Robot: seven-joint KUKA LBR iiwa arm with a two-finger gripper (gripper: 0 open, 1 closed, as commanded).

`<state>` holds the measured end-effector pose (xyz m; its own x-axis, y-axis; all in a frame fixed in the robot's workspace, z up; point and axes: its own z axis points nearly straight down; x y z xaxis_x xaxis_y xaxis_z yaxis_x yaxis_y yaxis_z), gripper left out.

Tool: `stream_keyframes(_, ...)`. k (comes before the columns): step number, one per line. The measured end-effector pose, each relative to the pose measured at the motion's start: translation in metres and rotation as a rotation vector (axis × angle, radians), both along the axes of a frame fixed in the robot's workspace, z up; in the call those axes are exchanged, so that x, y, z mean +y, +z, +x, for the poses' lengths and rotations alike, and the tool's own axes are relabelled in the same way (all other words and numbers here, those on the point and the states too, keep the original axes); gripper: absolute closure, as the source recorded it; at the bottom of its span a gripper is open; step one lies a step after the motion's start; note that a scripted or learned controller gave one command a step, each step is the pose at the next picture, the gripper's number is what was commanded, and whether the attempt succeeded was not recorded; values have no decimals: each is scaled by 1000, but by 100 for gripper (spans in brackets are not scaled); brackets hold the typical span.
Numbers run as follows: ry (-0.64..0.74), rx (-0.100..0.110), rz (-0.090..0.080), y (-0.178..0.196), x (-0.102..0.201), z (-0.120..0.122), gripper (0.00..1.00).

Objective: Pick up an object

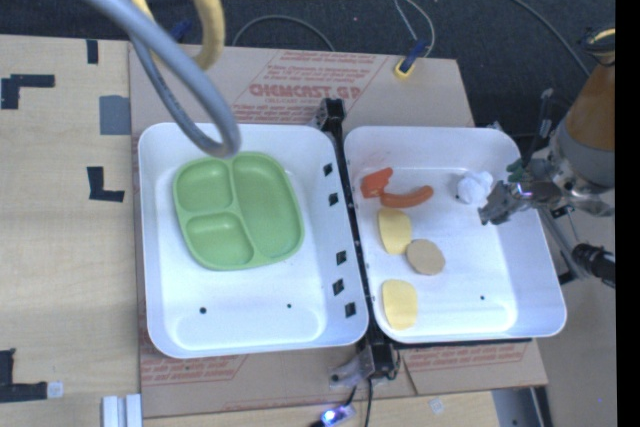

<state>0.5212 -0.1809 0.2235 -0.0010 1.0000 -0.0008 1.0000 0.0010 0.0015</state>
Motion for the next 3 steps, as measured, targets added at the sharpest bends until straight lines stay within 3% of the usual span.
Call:
stream_keyframes(1, 1, 0, 0, 48, 0, 1, 100)
stream_keyframes(3, 4, 3, 1, 26, 97, 49, 100)
